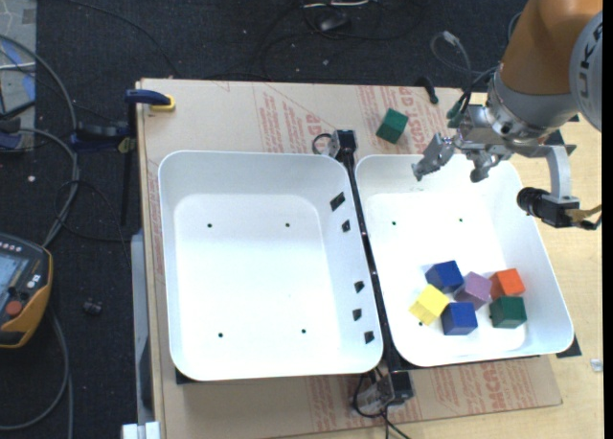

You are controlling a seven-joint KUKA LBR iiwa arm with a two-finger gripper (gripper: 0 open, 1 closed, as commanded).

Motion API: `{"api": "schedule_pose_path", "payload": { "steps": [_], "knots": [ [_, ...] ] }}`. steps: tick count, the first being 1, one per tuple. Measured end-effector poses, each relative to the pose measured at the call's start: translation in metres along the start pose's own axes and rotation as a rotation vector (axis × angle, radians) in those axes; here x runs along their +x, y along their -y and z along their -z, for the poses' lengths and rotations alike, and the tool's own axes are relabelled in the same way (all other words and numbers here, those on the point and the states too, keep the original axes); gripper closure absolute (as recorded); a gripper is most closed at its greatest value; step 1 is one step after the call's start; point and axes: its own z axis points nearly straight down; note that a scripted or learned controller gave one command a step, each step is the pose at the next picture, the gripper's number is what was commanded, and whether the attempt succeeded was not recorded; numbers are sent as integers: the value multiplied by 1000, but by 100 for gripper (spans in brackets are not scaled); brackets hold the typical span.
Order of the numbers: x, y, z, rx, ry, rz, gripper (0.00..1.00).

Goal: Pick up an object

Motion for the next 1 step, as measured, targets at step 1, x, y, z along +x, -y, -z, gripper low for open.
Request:
{"api": "schedule_pose_path", "payload": {
  "steps": [1],
  "knots": [
    [-1,43,-2,0,0,56,0]
  ]
}}
